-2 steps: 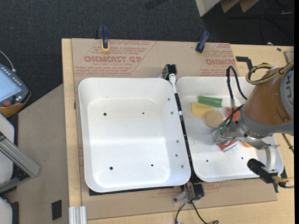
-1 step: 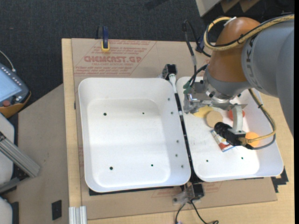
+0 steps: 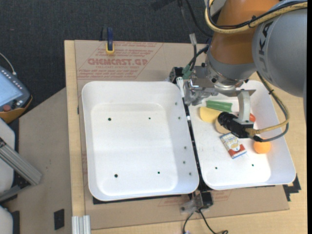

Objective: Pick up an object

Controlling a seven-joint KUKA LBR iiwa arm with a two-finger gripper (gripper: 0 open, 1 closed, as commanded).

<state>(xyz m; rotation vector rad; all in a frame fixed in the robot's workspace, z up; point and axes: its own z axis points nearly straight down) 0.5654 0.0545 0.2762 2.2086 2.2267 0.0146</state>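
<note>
My gripper (image 3: 199, 94) hangs under the orange-banded wrist, low over the far left part of the right bin (image 3: 253, 177), close to the wall between the bins. Just right of it lie a green stick-shaped item (image 3: 219, 105) and a yellow piece (image 3: 208, 114). Further toward the front sit a small red, white and blue packet (image 3: 233, 145) and an orange ball (image 3: 262, 147). A small red item (image 3: 251, 117) peeks out by the bracket. Nothing shows held in the gripper.
The left bin (image 3: 92, 130) stands beside the right one, their walls touching along the middle. Both rest on a cardboard sheet (image 3: 126, 57) with a blue clamp (image 3: 110, 39) at its far edge. The arm covers the right bin's back.
</note>
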